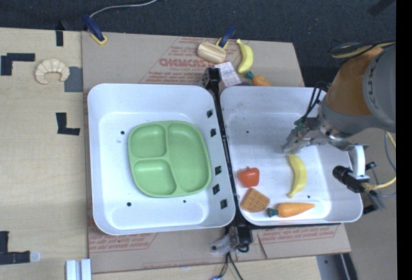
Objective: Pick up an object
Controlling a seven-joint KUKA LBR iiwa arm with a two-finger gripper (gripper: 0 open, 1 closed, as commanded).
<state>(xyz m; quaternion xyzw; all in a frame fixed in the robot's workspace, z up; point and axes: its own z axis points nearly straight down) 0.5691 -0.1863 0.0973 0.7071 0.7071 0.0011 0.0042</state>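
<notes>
gripper (297, 142): low in the right bin (270, 103), mid-bin toward its right wall, just above the banana's top end. Can't tell how the jaws stand; nothing visibly held.
banana (297, 174): nearest target, lying flat, long axis toward the bin's near edge, close to the right wall. Looks like a light, rigid toy with a smooth skin, likely slippery. I'd pinch across the thick middle, not the tapered tips.
carrot (293, 210): along the near edge, tapered, could squirt out of a pinch.
tomato (248, 176): near the left wall; round, may roll.
waffle piece (255, 200): near-left corner, flat, hard to get under.
left bin (103, 143): carries a green divided plate (170, 158).
</notes>
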